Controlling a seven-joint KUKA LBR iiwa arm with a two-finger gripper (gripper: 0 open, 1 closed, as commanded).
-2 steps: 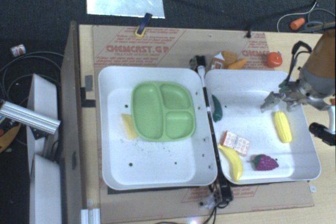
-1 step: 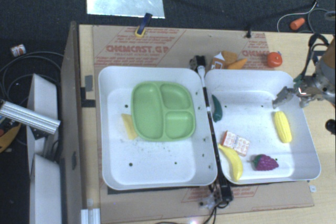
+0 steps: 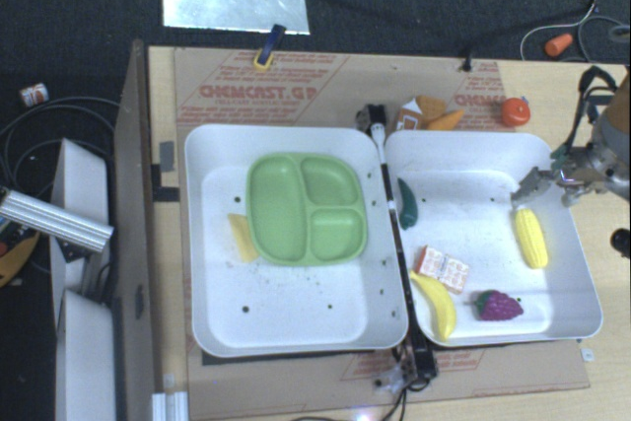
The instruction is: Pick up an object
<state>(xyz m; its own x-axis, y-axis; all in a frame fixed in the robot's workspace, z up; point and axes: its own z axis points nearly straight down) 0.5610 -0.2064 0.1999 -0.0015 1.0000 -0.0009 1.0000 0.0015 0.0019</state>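
Smooth curved banana [image 3: 435,303] by knobbly grapes [image 3: 499,306]; end effector [image 3: 533,186] above ribbed corn [image 3: 530,237], grip prob. unclear, can't tell.

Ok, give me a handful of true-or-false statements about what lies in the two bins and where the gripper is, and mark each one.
1. The green divided plate lies in the left bin. True.
2. The corn cob lies in the left bin. False: it lies in the right bin, near its right wall.
3. The purple grapes sit in the right bin. True.
4. The gripper holds the banana. False: the banana lies in the right bin, far from the gripper, which is above the corn cob.
5. The orange ball lies outside both bins. True.
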